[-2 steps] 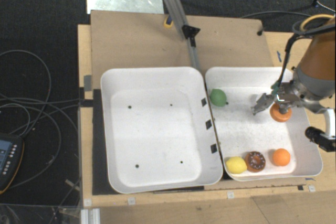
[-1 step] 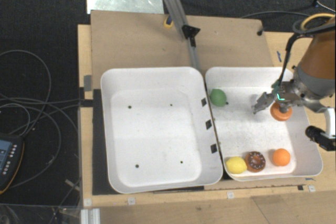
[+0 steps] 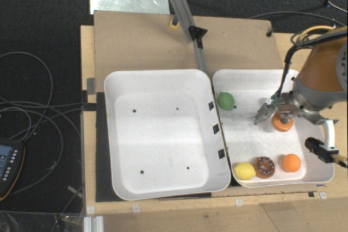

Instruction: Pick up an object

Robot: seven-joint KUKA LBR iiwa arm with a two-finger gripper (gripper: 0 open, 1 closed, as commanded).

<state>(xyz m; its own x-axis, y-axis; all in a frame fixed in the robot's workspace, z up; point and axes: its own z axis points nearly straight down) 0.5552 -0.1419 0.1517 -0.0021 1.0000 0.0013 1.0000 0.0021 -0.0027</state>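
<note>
My gripper [image 3: 274, 116] hangs low in the right bin [image 3: 244, 81], near its right side. Its fingers stand open; one grey finger [image 3: 262, 113] points left. A small orange round object [image 3: 282, 124] lies just under the other side of the gripper, partly covered by it, and I see nothing clamped between the fingers. A green ball [image 3: 226, 100] rests at the bin's left wall. Along the front edge lie a yellow lemon [image 3: 244, 171], a brown doughnut [image 3: 265, 167] and an orange ball [image 3: 291, 162].
The left bin [image 3: 117, 84] adjoins the right one at a shared wall with black clips [image 3: 216, 128]. A grey pole [image 3: 179, 0] slants in from the top. A black fitting [image 3: 321, 149] on the arm hangs over the right bin's right rim.
</note>
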